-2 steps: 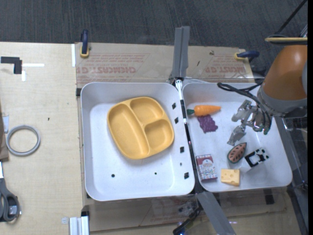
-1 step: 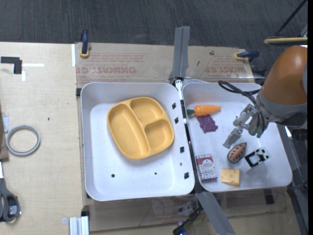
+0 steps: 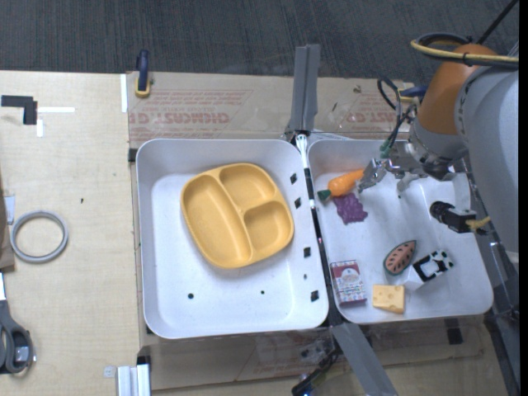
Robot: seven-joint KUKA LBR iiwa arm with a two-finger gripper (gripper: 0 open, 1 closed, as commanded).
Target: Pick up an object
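Observation:
The right bin [image 3: 462, 304] holds an orange carrot [image 3: 345, 181] by its back left corner, with a purple bunch of grapes [image 3: 352, 209] just in front of it. Nearer the front lie a small red box [image 3: 347, 281], a yellow cheese wedge [image 3: 388, 298], a red-and-brown slice [image 3: 399, 256] and a black-and-white piece [image 3: 433, 266]. My gripper [image 3: 385, 178] hangs at the back of this bin, just right of the carrot's tip. Its fingers stand apart and open, with nothing between them.
The left bin [image 3: 165, 304] holds a yellow divided plate [image 3: 238, 214]. A grey divider bar [image 3: 305, 89] runs between the bins at the back. On the bench to the left lie a grey tape ring [image 3: 37, 236] and scissors [image 3: 12, 349].

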